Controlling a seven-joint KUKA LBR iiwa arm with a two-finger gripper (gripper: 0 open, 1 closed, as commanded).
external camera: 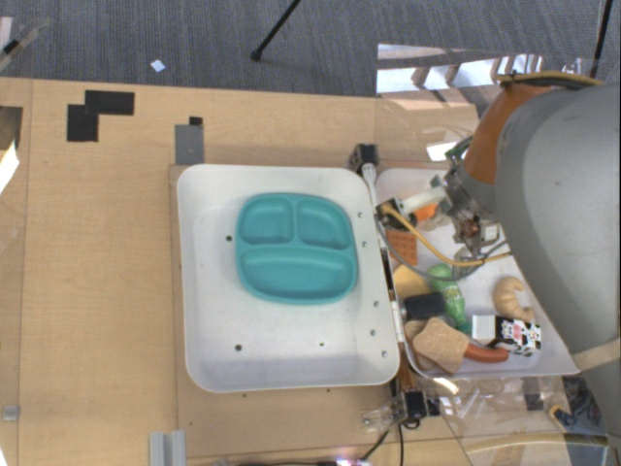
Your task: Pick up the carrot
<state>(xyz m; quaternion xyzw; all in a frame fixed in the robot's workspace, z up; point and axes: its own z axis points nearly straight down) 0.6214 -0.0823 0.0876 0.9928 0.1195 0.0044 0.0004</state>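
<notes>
Two shallow white plastic bins with rounded corners sit on a tan wood-look bench. The left bin (209, 357) is smooth and glossy, and holds a teal three-compartment plate (295, 248), a rounded rectangle with a matte finish. The right bin (558, 362) is cluttered. The carrot (403, 248) sits at that bin's left edge, just beside the wall shared with the left bin, in the upper half. It is a small orange wedge with a faintly speckled surface. Its long axis runs roughly up-down in the view, and it looks wider at the lower end, though the tip direction is hard to call at this resolution. A thin yellow cable (437, 253) loops just beside it on the right. Below it are a black block (424, 306), a shiny green piece (452, 299), a tan porous bread slice (439, 344), a glossy red-orange sausage (483, 353) lying horizontally, a black-and-white cow-print piece (519, 333) and a lumpy beige pastry shape (510, 293). The gripper (466, 226) hangs over the upper middle of the right bin, to the right of the carrot and clear of it. Whether it is open or closed can't be told, as it is blurred and partly under the smooth grey arm (568, 221).
</notes>
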